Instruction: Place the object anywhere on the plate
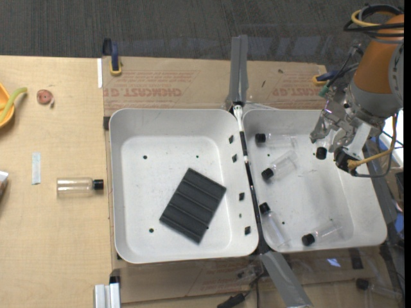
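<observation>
The plate (193, 205) is a dark ridged rectangle lying at a slant on the floor of the left bin (122, 172). Several clear vials with black caps lie in the right bin (359, 236): one near the middle (279, 167), one at the back left (270, 138), one along the left wall (270, 220) and one at the front (320, 235). My gripper (329, 135) hangs over the back right part of the right bin. A black cap (320, 153) sits just below it; whether that vial is in the gripper is unclear.
Another clear vial (78, 185) lies on the wooden bench left of the bins. An orange bowl (5, 106) and a small pink disc (43, 96) are at the far left. A metal divider (239, 69) runs between the bins at the back.
</observation>
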Controlling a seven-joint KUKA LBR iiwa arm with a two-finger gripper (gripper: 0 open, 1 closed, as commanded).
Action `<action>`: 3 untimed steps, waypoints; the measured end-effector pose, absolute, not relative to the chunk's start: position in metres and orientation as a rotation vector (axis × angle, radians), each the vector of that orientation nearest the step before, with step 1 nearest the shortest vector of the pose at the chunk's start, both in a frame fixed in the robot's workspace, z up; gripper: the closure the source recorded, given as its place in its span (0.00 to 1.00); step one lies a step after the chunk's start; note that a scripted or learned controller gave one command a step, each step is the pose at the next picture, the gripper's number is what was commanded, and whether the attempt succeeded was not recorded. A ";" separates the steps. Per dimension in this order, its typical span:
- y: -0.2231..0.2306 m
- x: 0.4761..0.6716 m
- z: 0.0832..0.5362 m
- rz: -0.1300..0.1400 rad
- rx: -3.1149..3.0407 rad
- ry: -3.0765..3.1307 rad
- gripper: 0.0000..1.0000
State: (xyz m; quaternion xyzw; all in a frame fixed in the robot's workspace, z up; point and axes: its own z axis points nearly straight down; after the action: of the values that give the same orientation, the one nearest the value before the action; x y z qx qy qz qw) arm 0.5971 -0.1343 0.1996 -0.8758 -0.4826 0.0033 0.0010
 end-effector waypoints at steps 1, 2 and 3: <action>-0.213 0.659 0.313 0.004 -2.541 -1.849 1.00; -0.166 0.608 0.148 0.005 -2.533 -1.856 1.00; -0.211 0.630 0.275 0.003 -2.422 -2.002 1.00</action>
State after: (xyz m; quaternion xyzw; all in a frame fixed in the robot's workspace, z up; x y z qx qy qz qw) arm 0.6297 -0.2110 0.2753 -0.7707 -0.6373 0.0011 -0.0003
